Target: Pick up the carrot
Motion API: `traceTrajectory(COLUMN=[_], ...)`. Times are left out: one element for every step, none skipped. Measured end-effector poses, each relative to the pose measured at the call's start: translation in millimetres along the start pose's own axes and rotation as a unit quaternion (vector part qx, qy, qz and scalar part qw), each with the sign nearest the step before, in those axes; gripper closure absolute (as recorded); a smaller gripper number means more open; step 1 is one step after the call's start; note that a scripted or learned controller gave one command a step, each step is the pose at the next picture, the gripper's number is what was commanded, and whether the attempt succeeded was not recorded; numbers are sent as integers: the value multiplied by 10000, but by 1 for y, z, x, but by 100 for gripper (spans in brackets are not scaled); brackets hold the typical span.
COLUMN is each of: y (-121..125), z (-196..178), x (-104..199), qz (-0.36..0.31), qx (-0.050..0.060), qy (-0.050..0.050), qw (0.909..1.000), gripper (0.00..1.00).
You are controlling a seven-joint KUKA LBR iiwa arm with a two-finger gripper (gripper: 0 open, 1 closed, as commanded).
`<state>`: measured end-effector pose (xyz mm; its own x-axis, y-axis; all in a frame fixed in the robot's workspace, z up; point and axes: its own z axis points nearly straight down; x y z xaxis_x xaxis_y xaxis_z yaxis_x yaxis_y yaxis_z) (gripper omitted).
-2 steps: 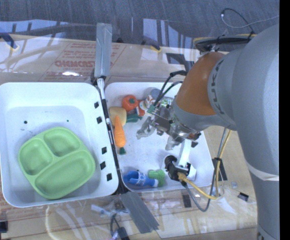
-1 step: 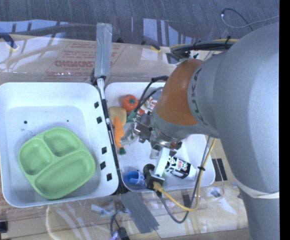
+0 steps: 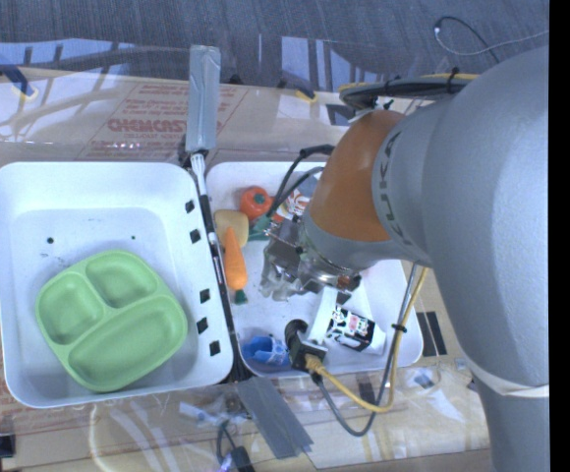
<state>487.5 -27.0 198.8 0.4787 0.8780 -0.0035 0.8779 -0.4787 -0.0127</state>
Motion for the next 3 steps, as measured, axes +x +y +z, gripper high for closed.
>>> traceTrajectory(y=[7,55,75], z=[-15,-34,-63], x=[74,11,56], qz=[-824,-638,-1361], qx=[-43,-39,-44], qy=[9,3,1], qw=[9966,9980,9907], gripper=[100,100,100])
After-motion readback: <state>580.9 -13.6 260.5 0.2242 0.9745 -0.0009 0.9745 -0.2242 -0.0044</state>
